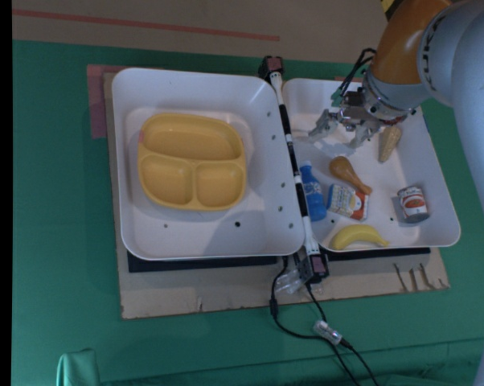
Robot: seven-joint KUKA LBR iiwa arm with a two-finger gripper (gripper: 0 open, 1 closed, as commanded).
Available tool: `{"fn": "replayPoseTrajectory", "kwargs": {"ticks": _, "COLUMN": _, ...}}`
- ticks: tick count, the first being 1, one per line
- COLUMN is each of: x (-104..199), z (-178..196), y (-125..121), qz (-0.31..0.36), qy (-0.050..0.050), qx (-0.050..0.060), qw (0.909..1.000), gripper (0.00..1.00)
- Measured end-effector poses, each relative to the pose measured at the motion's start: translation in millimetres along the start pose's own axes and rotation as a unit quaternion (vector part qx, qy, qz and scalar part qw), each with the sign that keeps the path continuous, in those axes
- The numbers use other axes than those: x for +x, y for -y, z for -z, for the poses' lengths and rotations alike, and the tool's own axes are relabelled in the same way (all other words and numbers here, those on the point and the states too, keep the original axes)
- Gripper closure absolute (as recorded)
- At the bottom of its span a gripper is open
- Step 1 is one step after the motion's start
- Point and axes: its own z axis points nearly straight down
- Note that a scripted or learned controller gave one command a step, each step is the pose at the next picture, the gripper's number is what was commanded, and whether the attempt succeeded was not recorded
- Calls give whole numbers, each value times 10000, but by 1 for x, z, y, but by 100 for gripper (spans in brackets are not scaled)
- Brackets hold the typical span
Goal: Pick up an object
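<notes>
**Mia:** Toys lie in the right bin [440, 215], and the gripper [339, 131] hangs over them. Do you see it?

**Ben:** Yes. It is over the back part of that bin, and its fingers [321, 127] are spread apart. Nothing is between them.

**Mia:** So it has not picked up any toy. What is nearest to the gripper?

**Ben:** The chicken leg [349, 173]. It lies just in front of the gripper, but they do not touch. The corn cob [389, 142] is just beside the gripper, on the side where the arm [435, 39] comes in.

**Mia:** And further from the gripper?

**Ben:** A blue bottle [311, 191] lies in front of the gripper, by the bar [294, 163] that runs between the bins. A little food packet [348, 201] lies next to the bottle, past the chicken leg. The banana [358, 236] is at the front edge of the bin, well apart from the gripper.

**Mia:** I see a small can [413, 204] too.

**Ben:** It is in front of the corn cob, near the side wall, well apart from the gripper.

**Mia:** What is in the left bin [145, 244]?

**Ben:** A yellow plate [192, 161] with three parts. It is far from the gripper, across the bar.
</notes>
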Motion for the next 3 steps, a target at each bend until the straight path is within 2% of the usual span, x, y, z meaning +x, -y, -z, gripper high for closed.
{"fn": "replayPoseTrajectory", "kwargs": {"ticks": 1, "x": 0, "z": 0, "y": 0, "qz": 0, "qy": -2, "qx": -1, "qw": 10000, "gripper": 0}}
{"fn": "replayPoseTrajectory", "kwargs": {"ticks": 2, "x": -4, "z": 17, "y": -3, "qz": -31, "qy": 31, "qx": -77, "qw": 10000, "gripper": 100}}
{"fn": "replayPoseTrajectory", "kwargs": {"ticks": 3, "x": -4, "z": 17, "y": -3, "qz": -31, "qy": 30, "qx": -74, "qw": 10000, "gripper": 0}}
